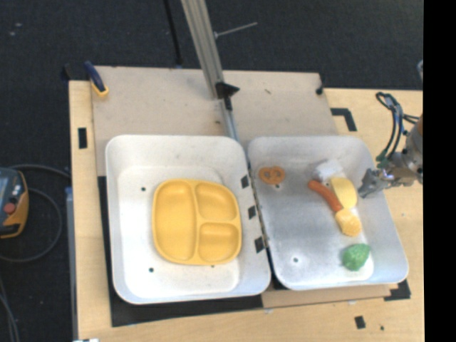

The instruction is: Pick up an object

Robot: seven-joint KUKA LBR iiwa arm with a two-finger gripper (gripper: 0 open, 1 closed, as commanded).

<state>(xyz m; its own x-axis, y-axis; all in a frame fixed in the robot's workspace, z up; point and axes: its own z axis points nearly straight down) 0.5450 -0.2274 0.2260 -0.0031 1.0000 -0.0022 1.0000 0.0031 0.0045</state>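
1. We see the hand (372, 184) at the right rim of the right shallow white bin (299, 262), just beside the pale yellow block (343, 189). We cannot tell whether it is apart or together: it is small and partly cut off at the frame's right side, and nothing shows clamped in it.

2. The things we could pick sit crowded in the right half of that bin: the pale yellow block, an orange carrot-shaped stick (324, 194) touching its left side, a small white lump (329, 169) just beyond it on the far side, and a deeper yellow rounded piece (349, 223) just on its near side. In our judgement a descent here could catch two at once, or shove one aside so that the hand closes on nothing.

3. The bin wall is right beside the hand; we think a low approach could scrape the rim or pin an object against it.

4. The green knobbly toy (356, 256) near the bin's near right corner and the brown pretzel-shaped piece (271, 174) to the far left stand apart from the cluster, and look like safer targets to us.

5. The yellow divided plastic tray (197, 221) lies in the left white bin (128, 162), well apart from the hand.
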